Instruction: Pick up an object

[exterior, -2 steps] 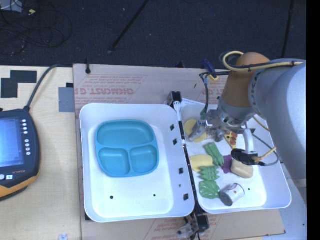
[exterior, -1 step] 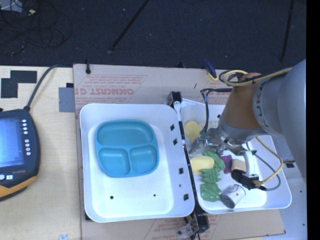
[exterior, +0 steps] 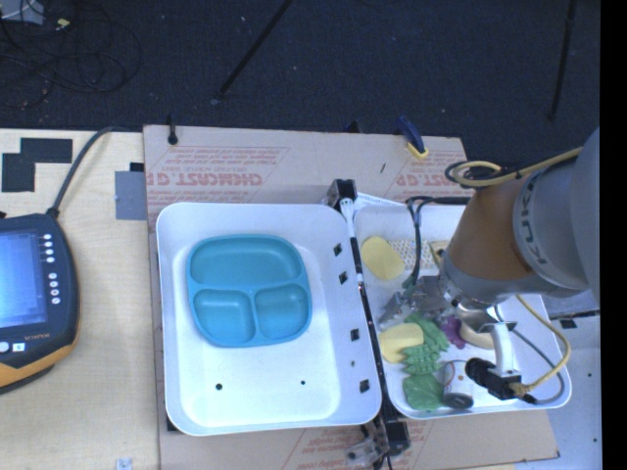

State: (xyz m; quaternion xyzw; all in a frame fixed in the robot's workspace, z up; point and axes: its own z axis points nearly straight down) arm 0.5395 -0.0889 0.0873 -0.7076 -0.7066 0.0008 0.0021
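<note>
Lying in the right bin (exterior: pixel 372 225) are several small objects: a pale yellow oval piece (exterior: pixel 381 258) near the top, a yellow block (exterior: pixel 401 341) lower down, touching a green knobbly object (exterior: pixel 422 357), with another green piece (exterior: pixel 423 392) below and something purple (exterior: pixel 454 333) beside them. The gripper (exterior: pixel 423 300) hangs low over this pile, just above the green object; it is perhaps touching it, but its state I cannot tell. The left bin (exterior: pixel 176 360) holds a blue divided plate (exterior: pixel 250 290).
</note>
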